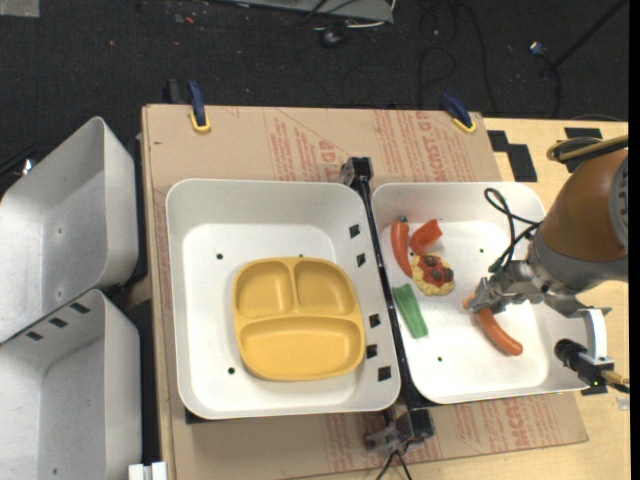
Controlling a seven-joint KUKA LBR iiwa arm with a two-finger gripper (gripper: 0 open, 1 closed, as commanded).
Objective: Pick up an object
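Note:
The right bin (520,373) holds several toy foods. An orange-red sausage (503,336) lies near its right side, slanting down to the right. My gripper (484,298) hangs right over the sausage's upper left end, and whether it touches the sausage is unclear. Further left lie a green strip (410,311), a small pizza-like piece with red toppings (434,274), a red wedge (427,233) and another orange sausage (400,247). The grey arm with its orange band (590,203) comes in from the right.
The left bin (200,268) holds a yellow divided plate (298,318). A black divider (380,288) runs between the bins. Black cables (510,223) loop over the right bin's far right corner. White containers (60,268) stand at the far left, off the bench.

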